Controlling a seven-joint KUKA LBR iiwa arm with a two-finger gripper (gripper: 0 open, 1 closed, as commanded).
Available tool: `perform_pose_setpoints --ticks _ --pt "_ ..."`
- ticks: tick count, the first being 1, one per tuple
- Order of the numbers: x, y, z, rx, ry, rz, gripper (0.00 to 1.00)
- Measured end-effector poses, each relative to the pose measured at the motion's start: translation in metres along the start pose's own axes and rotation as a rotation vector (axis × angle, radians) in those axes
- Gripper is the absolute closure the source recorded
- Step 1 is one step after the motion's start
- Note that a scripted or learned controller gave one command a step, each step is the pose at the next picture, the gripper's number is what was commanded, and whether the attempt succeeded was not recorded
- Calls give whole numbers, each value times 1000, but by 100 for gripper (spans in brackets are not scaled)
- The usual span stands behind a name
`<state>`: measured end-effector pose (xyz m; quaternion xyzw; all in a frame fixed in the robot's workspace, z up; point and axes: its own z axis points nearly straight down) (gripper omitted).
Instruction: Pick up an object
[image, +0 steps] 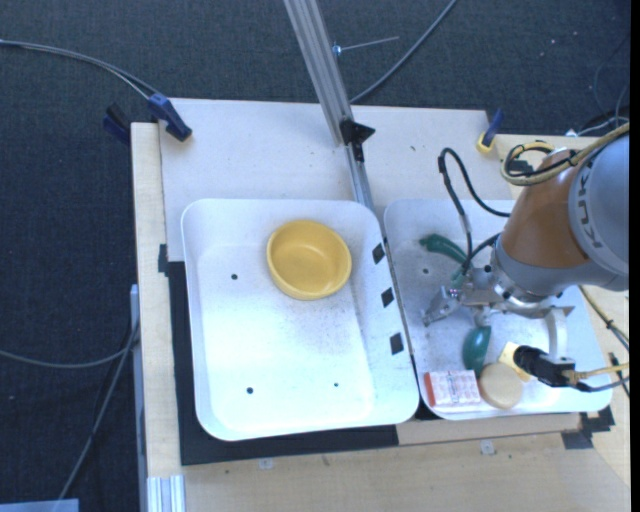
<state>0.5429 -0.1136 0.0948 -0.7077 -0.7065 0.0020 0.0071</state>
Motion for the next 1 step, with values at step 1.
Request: perform_pose_setpoints --ticks 1 --pt "1 1 -13 -4 1 0 100"
